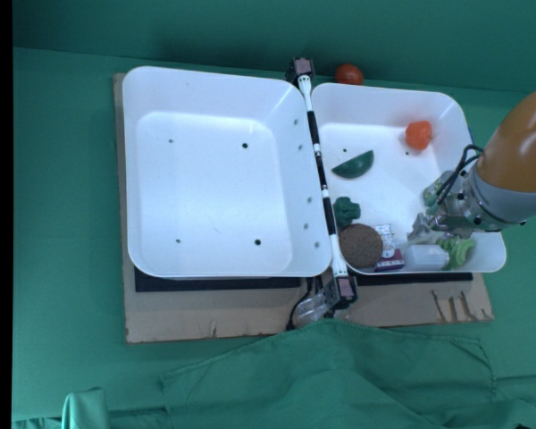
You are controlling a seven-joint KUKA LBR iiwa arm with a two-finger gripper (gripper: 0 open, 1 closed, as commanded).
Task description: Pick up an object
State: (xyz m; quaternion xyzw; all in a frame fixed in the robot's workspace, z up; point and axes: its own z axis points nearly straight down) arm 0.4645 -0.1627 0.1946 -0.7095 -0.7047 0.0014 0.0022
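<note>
Grey arm with its orange band enters from the right edge of the bench and bends down over the right bin, wrist low above that bin's near right corner. Gripper hangs just above the bin floor, close to the right wall; whether its jaws stand wide or narrow cannot be told, and nothing is seen between them.

Count, right bin: one orange-red round object near the far right corner; one dark green wedge near the left wall, mid-length; one small green leafy piece below it by the same wall; one brown disc in the near left corner; one small printed packet touching the disc's right side; one pale block along the near wall; one light green piece in the near right corner, just beside the gripper.

Left bin: bare floor with several small dark dots.

One red ball lies on the bench beyond the right bin's far edge.
</note>
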